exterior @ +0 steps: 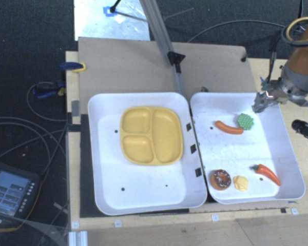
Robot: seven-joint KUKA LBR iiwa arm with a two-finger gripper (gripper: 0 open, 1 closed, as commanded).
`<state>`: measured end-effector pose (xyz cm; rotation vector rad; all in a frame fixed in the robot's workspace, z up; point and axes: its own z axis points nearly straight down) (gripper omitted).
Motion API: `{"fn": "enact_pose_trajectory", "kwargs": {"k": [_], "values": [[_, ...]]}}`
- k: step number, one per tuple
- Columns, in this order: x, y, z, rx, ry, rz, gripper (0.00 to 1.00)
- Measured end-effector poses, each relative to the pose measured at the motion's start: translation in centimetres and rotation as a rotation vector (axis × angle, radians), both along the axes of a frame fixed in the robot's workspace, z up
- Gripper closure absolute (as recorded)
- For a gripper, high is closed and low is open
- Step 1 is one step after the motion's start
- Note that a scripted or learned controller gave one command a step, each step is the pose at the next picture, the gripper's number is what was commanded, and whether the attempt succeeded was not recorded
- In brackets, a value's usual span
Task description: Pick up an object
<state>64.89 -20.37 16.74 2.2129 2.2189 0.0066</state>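
The right bin (277, 137) holds an orange-red sausage (229, 128) and a green knobbly piece (245, 121) near its back. A chocolate donut (220, 179), a small yellow piece (241, 183) and a carrot (267, 172) lie along its front. My gripper (261, 105) hangs over the bin's back right corner, up and right of the green piece, with nothing seen in it.
The left bin (108, 188) holds a yellow divided plate (151, 135). A grey pole (159, 24) slants across the back of the bench. Cables and a teach pendant (7, 188) lie on the floor at the left.
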Motion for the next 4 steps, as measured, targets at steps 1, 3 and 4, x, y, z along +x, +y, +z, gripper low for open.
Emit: {"fn": "enact_pose_trajectory", "kwargs": {"k": [1, 3, 4], "values": [[1.0, 0.4, 4.9, 0.0, 0.0, 0.006, 1.0], [1.4, 4.4, 10.7, 0.002, 0.005, 0.008, 1.0], [0.9, 10.0, 9.3, 0.004, 0.008, 0.008, 1.0]]}}
